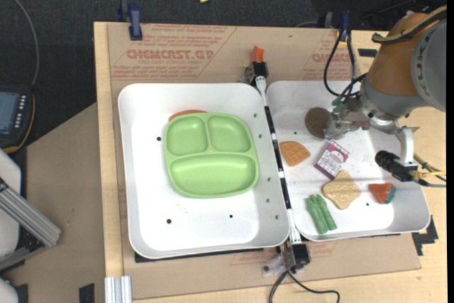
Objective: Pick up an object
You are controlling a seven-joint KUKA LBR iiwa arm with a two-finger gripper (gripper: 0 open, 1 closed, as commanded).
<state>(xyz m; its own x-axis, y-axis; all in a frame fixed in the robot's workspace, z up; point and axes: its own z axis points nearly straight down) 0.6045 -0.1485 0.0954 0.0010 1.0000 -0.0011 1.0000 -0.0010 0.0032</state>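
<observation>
Objects crowd my right bin [397, 223]: green beans [320, 213] nearest the camera, then a toast slice [342, 192], a purple packet [331, 159], and a brown disc [316, 121] farthest. My gripper [339, 118] hangs just right of that disc; its tip is hard to make out, so I cannot tell its state.

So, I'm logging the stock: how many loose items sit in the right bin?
6, maybe more under the arm: brown disc by the gripper, waffle, purple packet, toast, green beans, strawberry.
</observation>
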